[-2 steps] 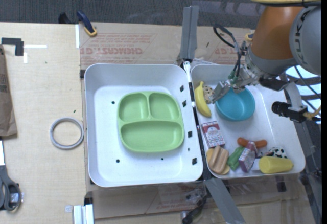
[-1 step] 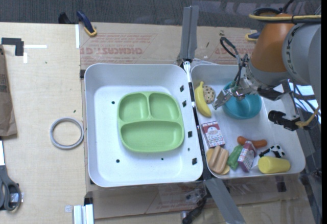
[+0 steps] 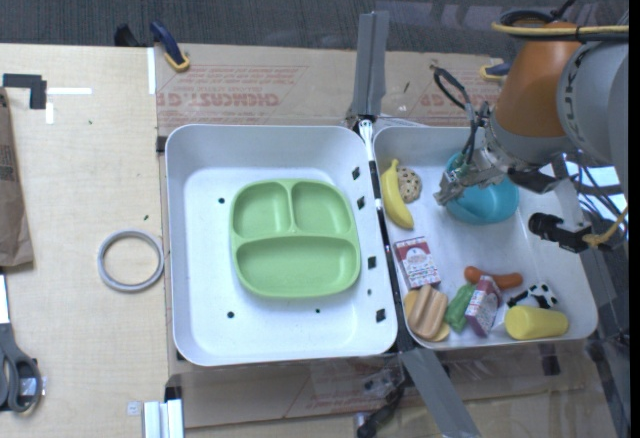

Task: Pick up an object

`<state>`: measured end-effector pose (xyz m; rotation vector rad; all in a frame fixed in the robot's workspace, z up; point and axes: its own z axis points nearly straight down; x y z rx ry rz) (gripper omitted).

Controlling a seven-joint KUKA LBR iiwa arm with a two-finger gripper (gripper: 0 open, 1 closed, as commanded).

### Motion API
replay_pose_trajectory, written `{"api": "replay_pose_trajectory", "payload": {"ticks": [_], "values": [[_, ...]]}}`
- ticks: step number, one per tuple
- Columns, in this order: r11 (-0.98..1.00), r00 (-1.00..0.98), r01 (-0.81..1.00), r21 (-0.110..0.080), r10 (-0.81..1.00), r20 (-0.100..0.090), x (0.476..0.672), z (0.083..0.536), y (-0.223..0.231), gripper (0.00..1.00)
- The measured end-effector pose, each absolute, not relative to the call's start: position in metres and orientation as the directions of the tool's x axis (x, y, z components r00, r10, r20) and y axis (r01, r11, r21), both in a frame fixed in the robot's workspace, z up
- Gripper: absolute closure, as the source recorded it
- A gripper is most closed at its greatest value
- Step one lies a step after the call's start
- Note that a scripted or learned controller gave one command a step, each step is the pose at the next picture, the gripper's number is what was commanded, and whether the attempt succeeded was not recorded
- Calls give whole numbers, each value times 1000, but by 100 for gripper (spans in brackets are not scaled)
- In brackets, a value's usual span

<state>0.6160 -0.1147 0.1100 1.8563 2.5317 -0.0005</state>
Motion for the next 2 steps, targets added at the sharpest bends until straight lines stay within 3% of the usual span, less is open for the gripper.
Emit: {"api": "replay_pose_trajectory", "payload": {"ticks": [1, 2], "values": [[301, -301, 954, 1, 954, -2, 616, 110, -115, 0], [211, -211, 978, 1, 978, -2, 642, 93, -106, 0]]}}
